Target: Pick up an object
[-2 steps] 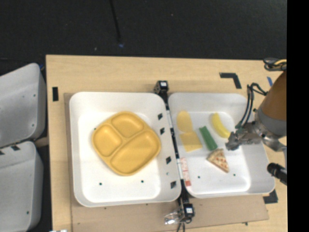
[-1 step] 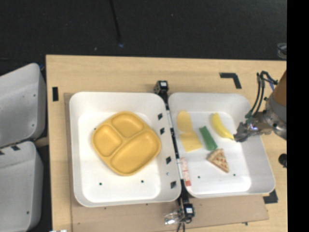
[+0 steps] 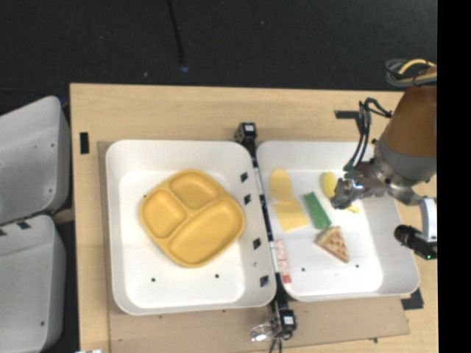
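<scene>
Gripper (image 3: 344,195) sits low in the rt bin (image 3: 368,285) – at a yellow object (image 3: 328,183). Finger state/hold: cannot tell.

A yellow three-compartment plate (image 3: 193,217) lies in the left white bin (image 3: 125,285), on a light wooden bench (image 3: 184,98). Black clips (image 3: 245,132) sit along the seam between the bins, and grey panels (image 3: 29,160) stand left of the bench.

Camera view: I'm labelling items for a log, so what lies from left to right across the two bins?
Yellow divided plate → pale yellow slab → green block → pizza slice toy → hand.
</scene>
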`<state>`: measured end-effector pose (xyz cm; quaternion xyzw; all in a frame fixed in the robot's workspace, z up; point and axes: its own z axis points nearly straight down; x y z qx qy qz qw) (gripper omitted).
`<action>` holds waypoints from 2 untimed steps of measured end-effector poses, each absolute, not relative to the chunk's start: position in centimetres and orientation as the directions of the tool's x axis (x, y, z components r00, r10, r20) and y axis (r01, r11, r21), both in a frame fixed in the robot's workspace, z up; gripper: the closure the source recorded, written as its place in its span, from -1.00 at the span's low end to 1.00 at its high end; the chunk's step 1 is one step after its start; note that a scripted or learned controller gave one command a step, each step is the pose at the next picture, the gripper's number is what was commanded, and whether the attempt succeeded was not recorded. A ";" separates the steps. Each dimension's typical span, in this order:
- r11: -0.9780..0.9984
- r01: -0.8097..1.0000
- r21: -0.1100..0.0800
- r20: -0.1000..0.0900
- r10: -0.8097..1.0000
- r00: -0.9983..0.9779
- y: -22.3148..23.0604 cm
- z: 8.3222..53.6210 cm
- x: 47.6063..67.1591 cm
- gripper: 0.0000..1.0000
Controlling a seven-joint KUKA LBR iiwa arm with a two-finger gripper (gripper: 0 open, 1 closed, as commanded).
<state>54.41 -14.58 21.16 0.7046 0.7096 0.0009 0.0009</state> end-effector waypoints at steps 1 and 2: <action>0.007 1.000 0.003 0.000 1.000 -0.007 -9.6 20.6 56.6 1.00; 0.008 1.000 0.003 0.001 1.000 -0.008 -4.7 22.3 58.8 1.00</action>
